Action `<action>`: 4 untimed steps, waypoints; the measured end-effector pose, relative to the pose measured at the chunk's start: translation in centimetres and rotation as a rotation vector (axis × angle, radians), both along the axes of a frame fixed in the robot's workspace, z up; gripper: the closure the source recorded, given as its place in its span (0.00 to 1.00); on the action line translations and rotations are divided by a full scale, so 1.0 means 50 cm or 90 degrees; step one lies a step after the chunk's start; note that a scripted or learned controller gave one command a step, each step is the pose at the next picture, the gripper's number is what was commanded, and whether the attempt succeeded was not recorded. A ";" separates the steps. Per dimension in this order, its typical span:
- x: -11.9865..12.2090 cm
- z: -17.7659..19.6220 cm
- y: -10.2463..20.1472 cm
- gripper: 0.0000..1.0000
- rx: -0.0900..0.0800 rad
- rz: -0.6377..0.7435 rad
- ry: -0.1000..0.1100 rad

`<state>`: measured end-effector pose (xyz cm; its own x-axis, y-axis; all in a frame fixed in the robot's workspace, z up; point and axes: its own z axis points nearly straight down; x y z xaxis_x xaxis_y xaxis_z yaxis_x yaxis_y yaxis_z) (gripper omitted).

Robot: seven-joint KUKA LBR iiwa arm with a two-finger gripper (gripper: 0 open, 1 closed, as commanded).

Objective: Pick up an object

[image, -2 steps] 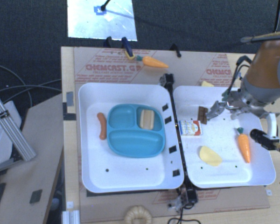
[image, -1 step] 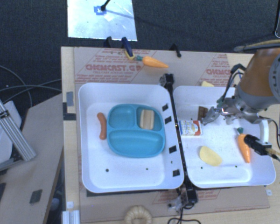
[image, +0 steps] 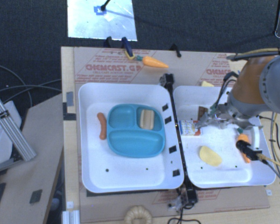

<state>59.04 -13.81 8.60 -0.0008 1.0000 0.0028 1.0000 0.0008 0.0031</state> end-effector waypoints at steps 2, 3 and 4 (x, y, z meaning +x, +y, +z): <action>-0.013 0.139 0.000 1.00 -0.002 0.001 -0.001; -0.005 0.228 0.004 1.00 -0.003 0.002 -0.002; -0.002 0.281 0.004 1.00 -0.002 0.002 -0.001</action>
<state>58.91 -13.58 22.63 -0.0044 1.0000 -0.0005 1.0000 0.0044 0.0047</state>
